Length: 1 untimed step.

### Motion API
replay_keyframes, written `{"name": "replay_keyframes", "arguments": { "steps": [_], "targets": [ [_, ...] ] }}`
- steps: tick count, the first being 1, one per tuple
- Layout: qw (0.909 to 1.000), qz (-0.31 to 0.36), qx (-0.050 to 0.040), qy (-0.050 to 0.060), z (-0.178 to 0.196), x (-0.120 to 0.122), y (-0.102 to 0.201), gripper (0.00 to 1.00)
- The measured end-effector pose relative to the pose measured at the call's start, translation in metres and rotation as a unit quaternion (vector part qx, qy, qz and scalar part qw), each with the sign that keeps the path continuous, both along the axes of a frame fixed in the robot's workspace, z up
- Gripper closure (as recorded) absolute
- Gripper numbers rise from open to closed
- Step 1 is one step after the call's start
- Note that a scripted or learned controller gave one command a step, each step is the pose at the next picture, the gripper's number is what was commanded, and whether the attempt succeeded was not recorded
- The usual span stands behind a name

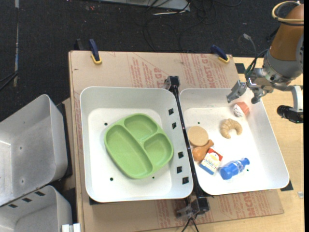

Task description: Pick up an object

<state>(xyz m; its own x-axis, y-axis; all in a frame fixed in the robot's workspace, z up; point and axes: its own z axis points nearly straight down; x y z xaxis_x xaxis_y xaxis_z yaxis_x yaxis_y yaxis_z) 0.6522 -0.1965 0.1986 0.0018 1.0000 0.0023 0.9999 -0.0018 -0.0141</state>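
My gripper (pixel 246 94) hangs over the far edge of the right bin (pixel 270 178), open, with nothing between its fingers. Just below it lies a small orange and white object (pixel 240 109). Nearer the bin's middle sit a croissant (pixel 231 127), a round tan cookie (pixel 198 135), an orange drumstick-shaped toy (pixel 202 151), a small red and white carton (pixel 211 161) and a blue bottle (pixel 234 168) lying on its side.
The left bin (pixel 91 144) holds a green divided plate (pixel 139 145). A black divider (pixel 181 129) runs between the bins. Grey tubs (pixel 24 144) stand off the bench at the left. Clamps (pixel 95 52) grip the cardboard's far edge.
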Motion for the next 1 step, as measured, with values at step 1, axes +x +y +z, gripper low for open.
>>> {"name": "replay_keyframes", "arguments": {
  "steps": [1],
  "targets": [
    [1.0000, 0.002, -0.0017, -0.008, 0.0100, 0.0033, 0.0006, 0.00]
  ]
}}
